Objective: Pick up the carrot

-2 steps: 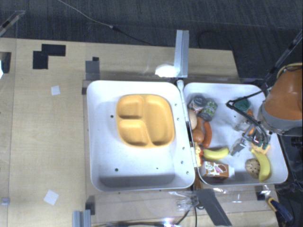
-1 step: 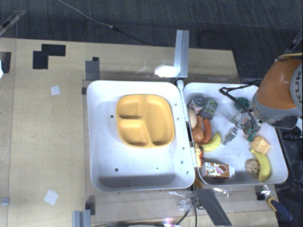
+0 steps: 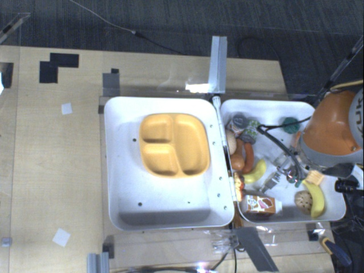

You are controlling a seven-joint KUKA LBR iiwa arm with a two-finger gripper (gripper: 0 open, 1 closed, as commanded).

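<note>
Currently: left bin (image 3: 122, 152) holds a yellow divided plate (image 3: 173, 144). Right bin (image 3: 267, 104) holds the clutter. Arm (image 3: 335, 131) reaches in from the right, gripper (image 3: 280, 173) low mid-bin; can't tell its finger state. Carrot (image 3: 248, 155) lies at the bin's left side, beside a small banana (image 3: 255, 172), apart from the gripper.

Pale wooden bench (image 3: 51, 169) under even light, dark grey carpet (image 3: 170, 10) beyond.
</note>
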